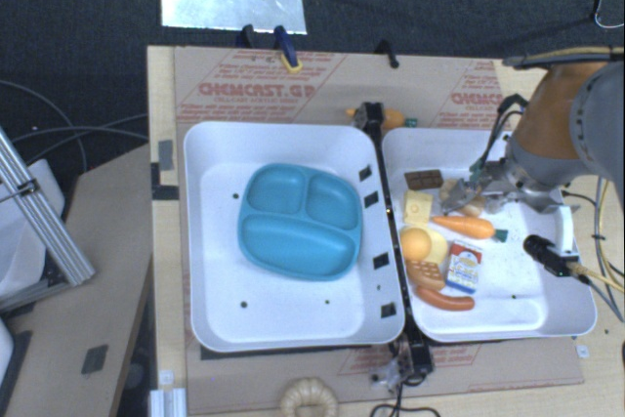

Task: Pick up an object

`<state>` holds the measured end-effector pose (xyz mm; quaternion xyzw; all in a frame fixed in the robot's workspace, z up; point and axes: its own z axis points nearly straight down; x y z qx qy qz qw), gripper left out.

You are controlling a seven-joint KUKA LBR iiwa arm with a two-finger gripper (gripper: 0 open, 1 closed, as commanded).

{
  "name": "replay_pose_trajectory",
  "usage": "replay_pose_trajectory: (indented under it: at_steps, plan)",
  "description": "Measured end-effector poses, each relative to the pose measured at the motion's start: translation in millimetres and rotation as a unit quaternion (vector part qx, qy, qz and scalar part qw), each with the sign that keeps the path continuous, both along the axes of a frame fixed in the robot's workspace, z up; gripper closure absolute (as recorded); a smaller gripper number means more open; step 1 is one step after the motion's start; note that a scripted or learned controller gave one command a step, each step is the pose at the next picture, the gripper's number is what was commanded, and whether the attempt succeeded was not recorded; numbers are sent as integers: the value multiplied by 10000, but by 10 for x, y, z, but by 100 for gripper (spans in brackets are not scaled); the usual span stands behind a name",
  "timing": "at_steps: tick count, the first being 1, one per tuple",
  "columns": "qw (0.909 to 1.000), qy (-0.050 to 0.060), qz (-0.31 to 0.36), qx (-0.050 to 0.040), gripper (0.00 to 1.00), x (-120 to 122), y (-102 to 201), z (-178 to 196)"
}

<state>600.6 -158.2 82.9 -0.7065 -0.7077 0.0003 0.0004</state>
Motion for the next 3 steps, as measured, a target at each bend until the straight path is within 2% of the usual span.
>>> replay_pose_trajectory:
  at_steps: [1, 3]
  plan:
    - [10000, -22, -3, -4, 100, 13, -6, 128]
    - [10000, -52, 15, -11, 100, 131, -52, 1398]
